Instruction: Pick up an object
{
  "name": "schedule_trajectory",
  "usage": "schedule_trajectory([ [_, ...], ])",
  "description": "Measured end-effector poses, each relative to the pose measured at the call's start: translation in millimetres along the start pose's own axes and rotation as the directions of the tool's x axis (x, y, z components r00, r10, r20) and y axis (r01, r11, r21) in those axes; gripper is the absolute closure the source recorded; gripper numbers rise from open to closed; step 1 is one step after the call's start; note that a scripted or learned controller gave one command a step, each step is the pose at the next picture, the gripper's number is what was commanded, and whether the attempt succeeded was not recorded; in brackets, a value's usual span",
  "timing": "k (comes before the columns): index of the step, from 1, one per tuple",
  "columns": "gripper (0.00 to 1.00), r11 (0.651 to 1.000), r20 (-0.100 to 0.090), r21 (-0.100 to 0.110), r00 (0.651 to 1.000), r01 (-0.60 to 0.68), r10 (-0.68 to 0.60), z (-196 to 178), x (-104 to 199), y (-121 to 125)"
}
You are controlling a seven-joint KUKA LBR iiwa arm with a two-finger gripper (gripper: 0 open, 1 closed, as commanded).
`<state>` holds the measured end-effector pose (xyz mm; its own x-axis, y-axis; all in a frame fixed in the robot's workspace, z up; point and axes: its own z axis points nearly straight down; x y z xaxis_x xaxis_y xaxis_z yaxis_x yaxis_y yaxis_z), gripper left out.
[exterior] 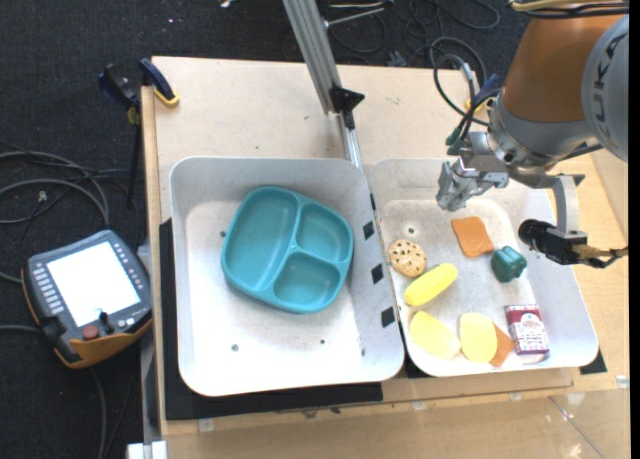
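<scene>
My gripper [455, 195] hangs over the back part of the right bin [395, 205], just up and left of an orange block [472, 236]. Nothing shows between its fingers. In that bin lie a cookie [406, 257], a yellow banana-shaped piece [430, 285], a teal green object [509, 263], a yellow piece [433, 334], a yellow-and-orange piece [482, 338] and a small red-and-white box [526, 332].
The left bin [200, 237] holds a teal divided plate [288, 249]. A slanted metal pole [312, 32] crosses behind the bins. A clamp [140, 82] sits at the bench's back left corner, and a teach pendant [85, 292] lies on the floor at left.
</scene>
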<state>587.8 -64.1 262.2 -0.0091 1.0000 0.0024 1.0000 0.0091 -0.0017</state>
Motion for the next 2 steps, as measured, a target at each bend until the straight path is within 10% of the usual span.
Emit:
schedule_trajectory([
  [2,1.0,1.0,0.0,0.0,1.0,0.0,0.0,7.2,99.2,-17.2],
])
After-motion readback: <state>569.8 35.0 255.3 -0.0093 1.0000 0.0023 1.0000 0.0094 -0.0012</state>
